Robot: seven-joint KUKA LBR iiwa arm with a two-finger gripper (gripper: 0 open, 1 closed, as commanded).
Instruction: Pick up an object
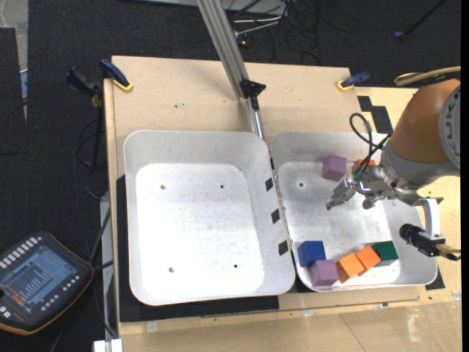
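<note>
Nothing picked up yet. The arm reaches in over the right bin (418, 277), and its jaws (339, 196) hang low above the bin's white floor with nothing between them. They look parted, two dark fingers splayed slightly, though at this size it's a close call. So the whole grasp is left to do: choose a block, settle over it, close, lift.

Nearest candidate is the lilac cube (334, 167), sitting alone just up and a touch left of the jaws, close but apart from them, not between the fingers. I'd judge that the easy target, standing free on all sides.

The rest sit well below the jaws, crowded along the bin's near wall: a blue cube (311, 252), a purple cube (325, 271) just under it, then an orange block (352, 263) and a green block (384, 254) running off right, touching or nearly so. Tighter pickings there. The left bin (139, 196) lies far off to the jaws' left across the surface (183, 94).
</note>
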